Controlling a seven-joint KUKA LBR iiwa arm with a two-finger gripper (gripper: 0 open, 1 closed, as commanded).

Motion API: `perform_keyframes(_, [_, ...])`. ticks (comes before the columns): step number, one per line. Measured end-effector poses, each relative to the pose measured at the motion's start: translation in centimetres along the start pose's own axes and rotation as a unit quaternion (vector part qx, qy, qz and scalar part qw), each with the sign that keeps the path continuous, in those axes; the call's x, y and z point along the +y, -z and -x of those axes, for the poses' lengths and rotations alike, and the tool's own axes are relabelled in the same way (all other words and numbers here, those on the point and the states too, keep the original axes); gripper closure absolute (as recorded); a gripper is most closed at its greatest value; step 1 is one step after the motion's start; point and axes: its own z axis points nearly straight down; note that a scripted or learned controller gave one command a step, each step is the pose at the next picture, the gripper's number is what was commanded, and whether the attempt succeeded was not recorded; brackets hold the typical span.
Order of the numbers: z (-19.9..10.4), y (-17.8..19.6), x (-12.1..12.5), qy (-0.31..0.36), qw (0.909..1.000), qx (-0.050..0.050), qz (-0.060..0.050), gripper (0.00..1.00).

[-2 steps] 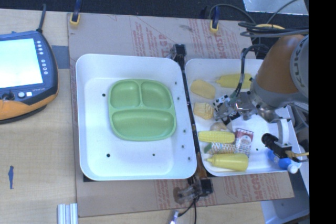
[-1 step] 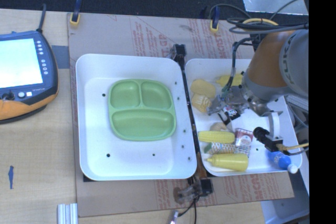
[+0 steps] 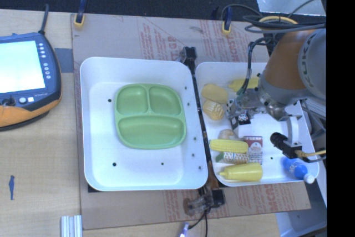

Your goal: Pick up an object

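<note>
Worktop status: the end effector (image 3: 242, 110) is lowered into the right bin (image 3: 275, 176) near the worktop's right edge, its opening indeterminable, above the yellow objects (image 3: 215, 101) lying unlifted in that bin; the pick is judged incomplete

Two bins side by side on the surface: left bin (image 3: 94, 119) holds a divided plate (image 3: 149, 116) at its centre; right bin (image 3: 266, 177) holds toy foods, with corn cob (image 3: 228, 145) along its left wall and bottle (image 3: 296, 168) in its near right corner. Tablet (image 3: 25, 77) at the surface's left edge.
</note>
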Motion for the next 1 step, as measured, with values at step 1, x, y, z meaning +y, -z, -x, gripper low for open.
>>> perform_keyframes(1, [-6.73, 9.14, 0.1, -0.002, 1.0, 0.002, 0.0, 1.0])
